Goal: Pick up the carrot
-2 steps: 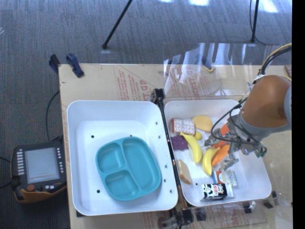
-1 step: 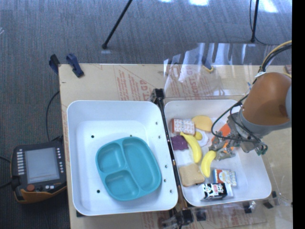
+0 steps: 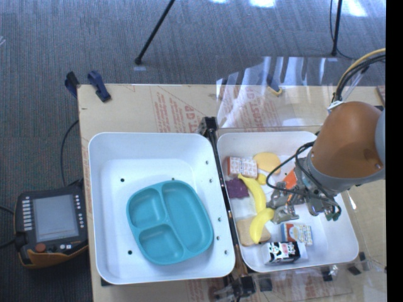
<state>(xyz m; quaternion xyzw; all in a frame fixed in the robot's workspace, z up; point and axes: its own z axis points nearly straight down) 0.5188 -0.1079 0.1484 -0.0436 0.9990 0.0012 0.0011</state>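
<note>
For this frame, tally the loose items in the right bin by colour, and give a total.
Yellow: 3, the banana, a second yellow piece, and a round one
Orange: 1, the carrot, partly behind the arm
Purple: 1
Tan: 1, bread slice
Printed cartons: 3
Total: 9

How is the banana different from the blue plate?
The banana is yellow, while the blue plate is turquoise. The banana is long, thin and curved; the plate is wide, flat and split into three compartments. The banana lies crowded among other toy foods in the right bin, but the plate sits alone in the left bin. Both rest inside a shallow white bin.
</note>
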